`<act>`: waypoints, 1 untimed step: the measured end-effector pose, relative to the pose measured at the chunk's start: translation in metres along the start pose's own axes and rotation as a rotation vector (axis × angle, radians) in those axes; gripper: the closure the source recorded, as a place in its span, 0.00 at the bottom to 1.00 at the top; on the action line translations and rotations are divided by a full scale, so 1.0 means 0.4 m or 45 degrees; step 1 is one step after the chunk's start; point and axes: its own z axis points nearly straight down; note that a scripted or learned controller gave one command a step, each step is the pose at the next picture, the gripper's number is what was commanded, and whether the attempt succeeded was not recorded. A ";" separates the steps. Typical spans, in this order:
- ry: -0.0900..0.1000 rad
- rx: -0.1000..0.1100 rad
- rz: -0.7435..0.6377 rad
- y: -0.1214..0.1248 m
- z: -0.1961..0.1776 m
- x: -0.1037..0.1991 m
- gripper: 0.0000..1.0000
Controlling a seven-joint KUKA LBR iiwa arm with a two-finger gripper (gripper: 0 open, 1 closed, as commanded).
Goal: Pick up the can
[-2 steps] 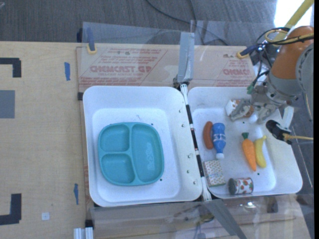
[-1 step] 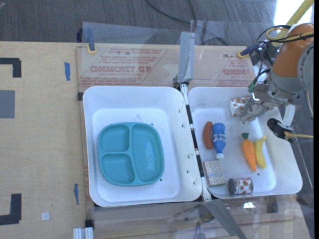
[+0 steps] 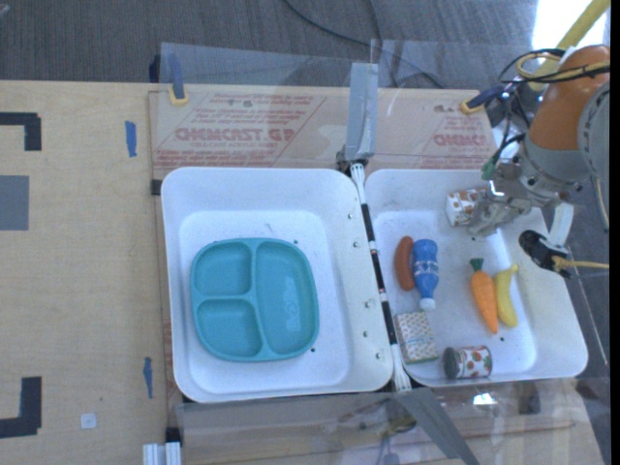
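Observation:
Two can-like things lie in the right bin [image 3: 557, 352]. A small can [image 3: 468, 361] with a dark end and a spotted white label rests on its side near the bin's front edge. A second small white-labelled can [image 3: 462, 204] lies on its side at the back of the bin. My gripper [image 3: 489, 213] hangs low over the back right of this bin, right against that second can's right end. The view does not show whether anything sits in its grasp. The spotted can is far from the gripper, toward the front.
Between the two cans lie a brown sausage [image 3: 404, 262], a blue bottle [image 3: 424, 271], a carrot [image 3: 483, 300], a banana [image 3: 506, 296] and a patterned box [image 3: 418, 335]. The left bin [image 3: 179, 260] holds a teal divided plate [image 3: 255, 298]. Cables hang beside the wrist.

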 end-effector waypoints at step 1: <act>-0.020 -0.033 -0.438 0.008 0.020 -0.034 0.00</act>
